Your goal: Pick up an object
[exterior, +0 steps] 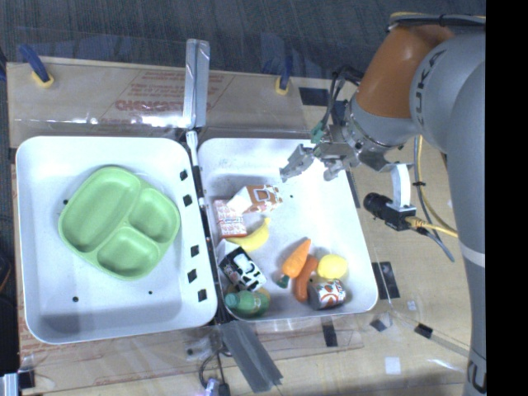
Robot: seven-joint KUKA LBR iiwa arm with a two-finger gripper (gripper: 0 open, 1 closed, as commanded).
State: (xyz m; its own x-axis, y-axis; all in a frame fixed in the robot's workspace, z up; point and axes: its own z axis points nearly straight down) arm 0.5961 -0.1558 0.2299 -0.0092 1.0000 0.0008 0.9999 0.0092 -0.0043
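gripper (312, 163) fingers spread, holding nothing | hovers over right white bin (355, 221) | small white-and-orange carton (254, 198) lies just down-left, long axis slanted

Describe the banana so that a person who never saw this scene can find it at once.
Look in the right bin, the one crowded with small items, not the one holding the green plate. Near its middle, just below the small carton, lies the banana. It is the only curved, plain yellow piece; the lemon nearby is round.

Bench (99, 361) bears two white bins (49, 320)
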